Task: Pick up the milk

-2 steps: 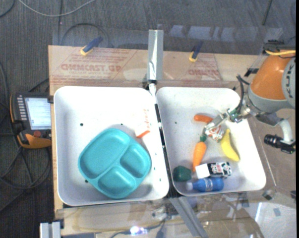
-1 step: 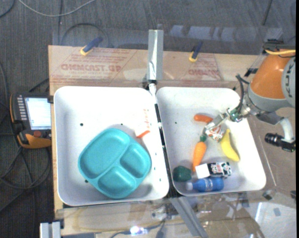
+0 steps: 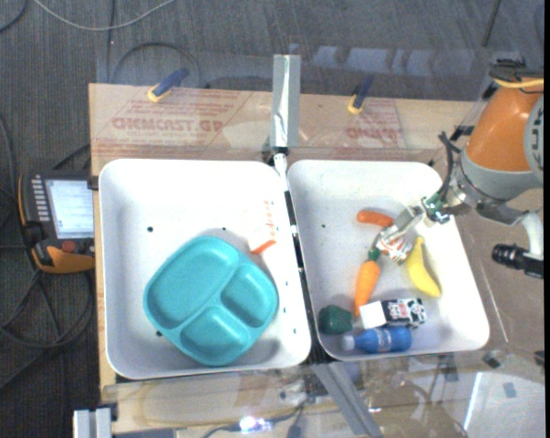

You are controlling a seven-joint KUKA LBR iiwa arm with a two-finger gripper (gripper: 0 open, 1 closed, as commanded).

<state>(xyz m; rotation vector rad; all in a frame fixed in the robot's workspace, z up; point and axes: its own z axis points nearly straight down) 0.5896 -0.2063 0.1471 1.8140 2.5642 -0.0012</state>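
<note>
Grey carpet with loose cables surrounds a wooden table [image 3: 211,121] that carries two shallow white bins side by side, and the milk [image 3: 395,312] lies in the right bin [image 3: 334,190], near that bin's front edge. It looks like a small toy carton, white with black cow patches, tipped on its side with its long axis running left to right. A blue bottle [image 3: 380,340] lies just in front of it, close enough that the two may be touching, and a dark green item [image 3: 335,319] sits just to its left. An orange carrot [image 3: 367,283] points down toward the carton's left end, while a yellow banana [image 3: 422,271] lies just behind its right end.

By its look the carton is light and fairly stiff, probably hollow plastic with smooth, somewhat slippery faces, so it could skid or twist out of a pinch that is off centre. It does not look fragile. The best hold seems to be across its short width at the middle, one finger on the back face and one on the front, though the bottle crowds the front side and leaves little room there.

Above the carrot's leafy end, between the banana and a small orange-red piece [image 3: 375,217], hangs the tool [image 3: 393,243], well short of the milk. Whether it is open or closed cannot be told at this size, and nothing can be seen gripped in it.

A teal divided tray [image 3: 212,301] fills much of the left bin [image 3: 138,190]
</note>
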